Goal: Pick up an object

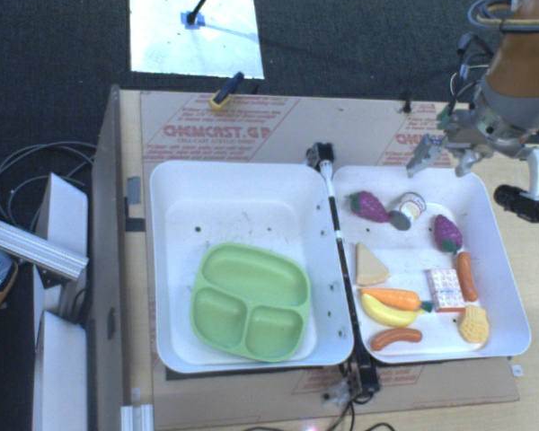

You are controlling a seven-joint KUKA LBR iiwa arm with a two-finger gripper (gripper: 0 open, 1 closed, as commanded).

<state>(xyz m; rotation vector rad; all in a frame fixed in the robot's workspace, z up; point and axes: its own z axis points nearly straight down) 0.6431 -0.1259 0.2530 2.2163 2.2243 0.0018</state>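
The right bin (508, 281) holds several toy foods: a purple eggplant (368, 206), a small tin can (407, 211), a second purple piece (446, 233), a cheese wedge (370, 266), a carrot (393, 297), a banana (388, 312), a sausage (396, 338), a corn cob (472, 324), a pink-and-white packet (445, 288) and an orange stick (467, 277). My gripper (445, 158) hangs over this bin's far rim, above and right of the can. Its fingers stand open with nothing between them.
A green divided plate (250, 301) lies in the left bin (175, 241). A black clip (322, 155) sits at the far end of the divider between the bins. A yellow-and-black tool (225, 92) lies on the board behind.
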